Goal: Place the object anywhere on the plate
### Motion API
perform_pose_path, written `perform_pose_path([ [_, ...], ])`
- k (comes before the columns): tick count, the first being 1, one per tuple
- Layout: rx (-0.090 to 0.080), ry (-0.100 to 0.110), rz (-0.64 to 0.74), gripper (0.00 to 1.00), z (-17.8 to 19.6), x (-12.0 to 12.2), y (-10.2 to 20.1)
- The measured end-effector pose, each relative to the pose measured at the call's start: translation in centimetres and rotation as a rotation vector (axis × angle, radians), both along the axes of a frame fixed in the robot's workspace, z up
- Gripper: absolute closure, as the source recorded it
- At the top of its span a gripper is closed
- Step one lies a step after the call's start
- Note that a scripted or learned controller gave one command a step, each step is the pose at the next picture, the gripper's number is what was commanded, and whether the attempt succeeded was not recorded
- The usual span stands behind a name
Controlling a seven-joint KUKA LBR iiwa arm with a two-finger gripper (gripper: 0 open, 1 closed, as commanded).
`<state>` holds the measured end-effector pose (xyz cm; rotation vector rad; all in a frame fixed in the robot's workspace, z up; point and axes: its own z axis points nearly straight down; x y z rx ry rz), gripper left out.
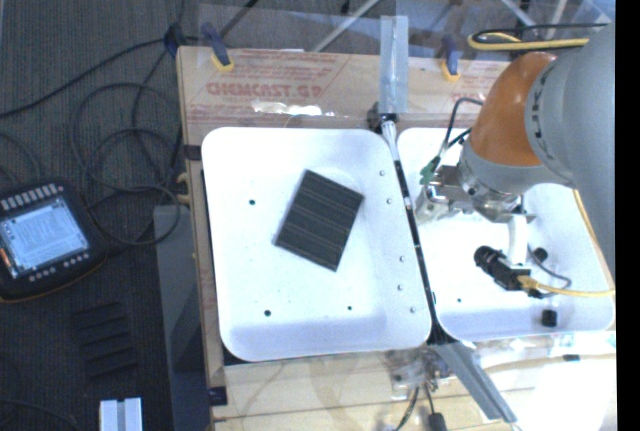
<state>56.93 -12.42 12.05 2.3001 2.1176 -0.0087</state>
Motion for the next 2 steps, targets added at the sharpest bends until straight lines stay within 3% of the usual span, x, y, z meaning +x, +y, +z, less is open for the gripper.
perform_pose_path([
  [1, 0.011, 0.009, -0.226, 1.0, 4.7, 3.3, 6.4],
  [2, 0.036, 0.001, -0.204, 0.0, 5.3, 3.8, 8.3],
])
